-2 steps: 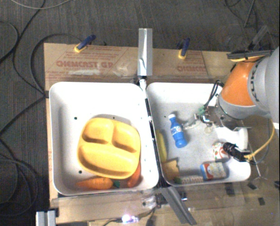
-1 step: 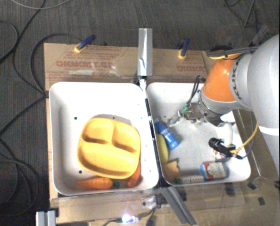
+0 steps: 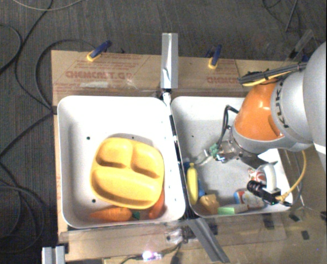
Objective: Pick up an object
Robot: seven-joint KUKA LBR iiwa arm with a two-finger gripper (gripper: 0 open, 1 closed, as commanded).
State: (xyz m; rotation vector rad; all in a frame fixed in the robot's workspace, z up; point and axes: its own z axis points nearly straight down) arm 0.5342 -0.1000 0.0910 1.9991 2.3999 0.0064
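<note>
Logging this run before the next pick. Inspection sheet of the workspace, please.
Surface: two shallow white bins on a cardboard-covered bench.
Job's things: yellow divided plastic tray and orange carrot in the left bin; yellow banana and small mixed items in the right.
Clutter: blue-yellow clamps.
Hand: low over the right bin; fingers unclear.
Cables: black cables on the floor.
Surroundings: dark carpet.

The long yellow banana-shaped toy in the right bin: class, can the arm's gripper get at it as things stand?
Probably yes: the yellow banana-shaped toy lies uncovered against the right bin's left wall, which may crowd one finger.
</note>
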